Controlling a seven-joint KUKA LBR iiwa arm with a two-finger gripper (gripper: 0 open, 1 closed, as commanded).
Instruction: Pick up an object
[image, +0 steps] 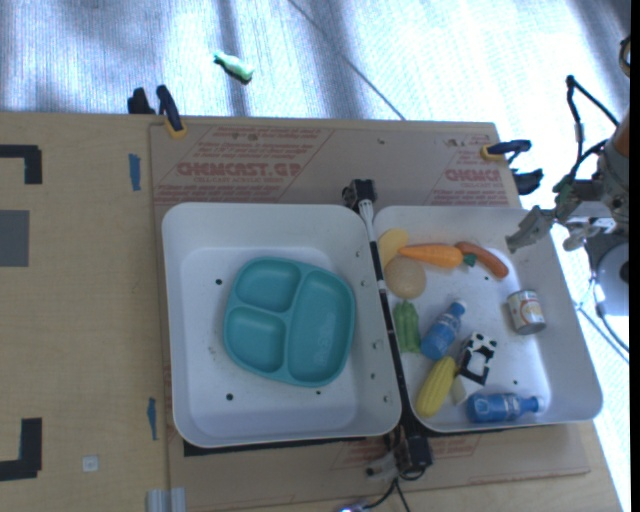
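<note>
On the left side of the bench, the left bin (190, 300) holds a teal plate (289, 321) with three sections, lying flat near the middle of that bin. Just to the right, touching it along one edge, is the right bin (560, 330), and this one is full of small toys. Close to its left edge sit a yellow lemon (392, 242) and a round tan ball (406, 278), with a green veggie (407, 326) just below them. An orange carrot (432, 255) lies across the top part of the bin, and a red-orange sausage (484, 258) lies right beside it. A blue bottle (442, 331) leans in the middle. Near the bottom edge are a yellow corn cob (436, 386), a black and white toy (478, 358) and another blue bottle (503, 406) lying on its side. A silver can (525, 310) stands by the right edge. Over the top right corner of the right bin, the gripper (527, 230) hangs at the end of the grey arm (600, 190). It is above the bin's rim, apart from the toys, and nothing sits between its fingers. I cannot tell if the claw is apart or together.
</note>
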